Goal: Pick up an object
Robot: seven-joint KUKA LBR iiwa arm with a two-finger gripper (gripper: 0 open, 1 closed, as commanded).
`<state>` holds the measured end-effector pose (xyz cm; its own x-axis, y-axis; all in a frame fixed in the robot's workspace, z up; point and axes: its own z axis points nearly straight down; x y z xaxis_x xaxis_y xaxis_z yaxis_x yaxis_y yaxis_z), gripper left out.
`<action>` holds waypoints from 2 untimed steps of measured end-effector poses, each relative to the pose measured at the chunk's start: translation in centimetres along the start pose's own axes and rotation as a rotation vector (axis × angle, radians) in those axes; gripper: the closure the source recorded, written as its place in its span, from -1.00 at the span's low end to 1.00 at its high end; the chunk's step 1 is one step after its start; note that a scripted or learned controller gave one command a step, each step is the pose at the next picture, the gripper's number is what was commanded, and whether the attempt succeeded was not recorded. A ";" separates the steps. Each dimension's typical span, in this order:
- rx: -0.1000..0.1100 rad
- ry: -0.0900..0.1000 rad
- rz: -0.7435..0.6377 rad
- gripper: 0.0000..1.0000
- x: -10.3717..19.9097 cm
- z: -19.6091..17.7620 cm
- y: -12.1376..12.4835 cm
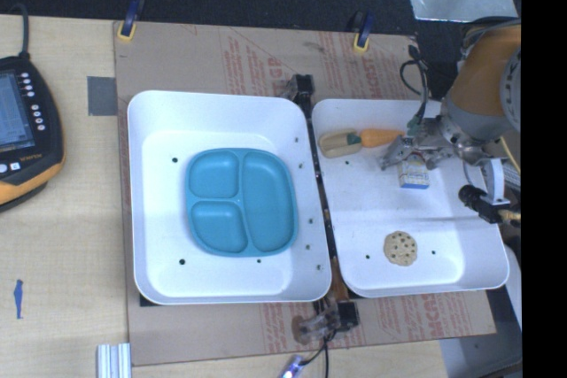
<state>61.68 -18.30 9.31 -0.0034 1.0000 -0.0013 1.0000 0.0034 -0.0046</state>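
Approach step: gripper (413, 157) low in right white bin (443, 274) over small white-blue carton (414, 180); finger state unreadable. Next: descend, close.

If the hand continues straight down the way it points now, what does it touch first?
Probably the small white and blue object under the hand in the right bin; depth is unclear from above.

I seem to be working in a robotics lab: a teach pendant (22, 133) lies far to my gripper's (413, 157) left, cardboard (266, 57) clamped beneath two white bins (142, 190).
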 end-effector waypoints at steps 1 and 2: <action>0.013 0.004 -0.003 -1.00 -0.7 0.3 3.7; 0.000 0.000 0.000 -1.00 1.0 0.1 1.2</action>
<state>62.83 -17.33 9.18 -0.0037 1.0000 -0.0013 1.0000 0.0037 -0.0043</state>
